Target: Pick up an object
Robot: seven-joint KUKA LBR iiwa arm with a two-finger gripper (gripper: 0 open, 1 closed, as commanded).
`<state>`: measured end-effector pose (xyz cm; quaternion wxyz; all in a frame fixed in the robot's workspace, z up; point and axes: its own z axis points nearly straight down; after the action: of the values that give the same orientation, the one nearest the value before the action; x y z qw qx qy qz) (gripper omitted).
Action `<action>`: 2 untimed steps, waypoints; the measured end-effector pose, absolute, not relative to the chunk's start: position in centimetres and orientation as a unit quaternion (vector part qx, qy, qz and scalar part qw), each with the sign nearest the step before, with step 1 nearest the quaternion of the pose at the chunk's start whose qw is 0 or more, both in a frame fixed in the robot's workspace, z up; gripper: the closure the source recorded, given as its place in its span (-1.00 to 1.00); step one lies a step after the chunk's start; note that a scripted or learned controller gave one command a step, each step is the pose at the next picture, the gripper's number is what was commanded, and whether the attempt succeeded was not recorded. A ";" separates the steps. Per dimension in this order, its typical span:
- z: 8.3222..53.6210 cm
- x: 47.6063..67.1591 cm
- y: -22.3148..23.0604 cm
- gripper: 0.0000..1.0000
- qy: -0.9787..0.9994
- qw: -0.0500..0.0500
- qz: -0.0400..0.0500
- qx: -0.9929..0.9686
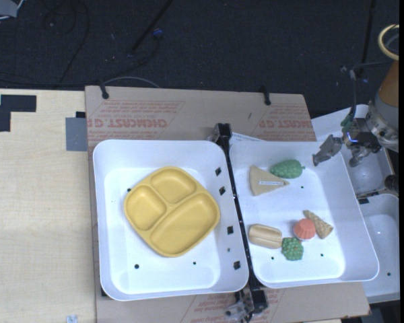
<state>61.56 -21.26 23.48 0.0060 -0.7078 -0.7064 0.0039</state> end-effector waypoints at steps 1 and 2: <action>24.3 61.8 -21.2 -1.00 -0.707 0.000 0.000 -0.707; 19.2 61.9 -20.2 -1.00 -0.708 0.003 0.002 -0.706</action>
<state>61.85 -20.22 19.19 0.0031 -0.7061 -0.7081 0.0017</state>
